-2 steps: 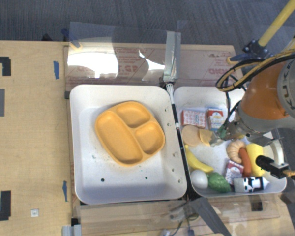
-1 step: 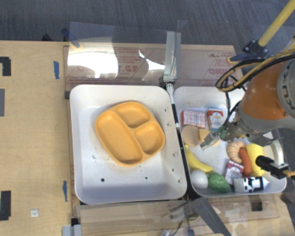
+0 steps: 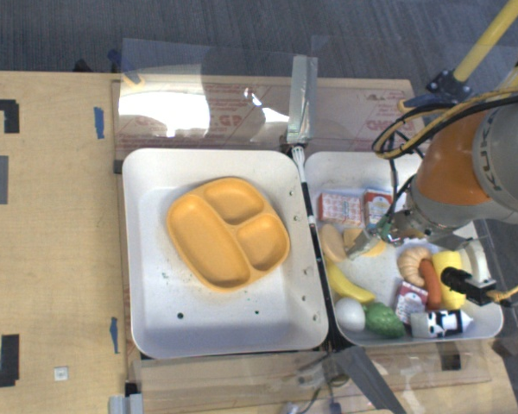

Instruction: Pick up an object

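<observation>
Over the right bin (image 3: 488,328), hand (image 3: 373,235) sits low among crowded toy food, tips just beside a banana (image 3: 350,285); cannot tell whether it grips anything. Left bin (image 3: 147,257) carries an orange divided plate (image 3: 229,231), presumably the drop-off.

My view down on the desk, floor beyond.

I see the pale wooden desk (image 3: 43,231) filling the left side, with black tape marks (image 3: 4,115) near its left edge and small blue tape tabs (image 3: 98,121) beside the bins. Dark grey carpet floor (image 3: 242,11) runs across the top. A clear plastic sheet (image 3: 198,106) lies behind the bins, catching a bright glare of overhead light, over brown cardboard (image 3: 363,110) with red print.
</observation>
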`<state>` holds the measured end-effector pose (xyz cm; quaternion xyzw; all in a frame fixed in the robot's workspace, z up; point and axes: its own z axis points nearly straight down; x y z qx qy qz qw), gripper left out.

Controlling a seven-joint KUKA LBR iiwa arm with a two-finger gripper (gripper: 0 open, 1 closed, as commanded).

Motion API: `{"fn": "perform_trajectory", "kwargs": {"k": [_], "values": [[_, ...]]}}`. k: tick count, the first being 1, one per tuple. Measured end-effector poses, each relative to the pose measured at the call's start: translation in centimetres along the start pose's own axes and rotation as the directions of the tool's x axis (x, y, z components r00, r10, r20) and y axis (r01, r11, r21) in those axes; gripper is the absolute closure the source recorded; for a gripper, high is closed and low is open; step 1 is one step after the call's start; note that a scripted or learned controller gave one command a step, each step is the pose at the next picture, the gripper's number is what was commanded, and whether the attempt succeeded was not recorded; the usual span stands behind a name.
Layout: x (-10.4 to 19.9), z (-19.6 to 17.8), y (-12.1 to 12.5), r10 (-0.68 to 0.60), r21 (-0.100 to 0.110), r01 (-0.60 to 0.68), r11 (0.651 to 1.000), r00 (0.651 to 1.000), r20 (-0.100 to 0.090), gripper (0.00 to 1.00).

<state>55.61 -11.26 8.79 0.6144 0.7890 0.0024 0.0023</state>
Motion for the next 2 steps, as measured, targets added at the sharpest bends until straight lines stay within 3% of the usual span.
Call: {"fn": "perform_trajectory", "kwargs": {"k": [1, 2], "values": [[0.02, -1.22, 0.27, -0.002, -0.007, 0.002, 1.0, 1.0, 0.003, 1.0], [0.03, -1.13, 0.22, -0.002, -0.006, 0.002, 1.0, 1.0, 0.003, 0.0]]}}
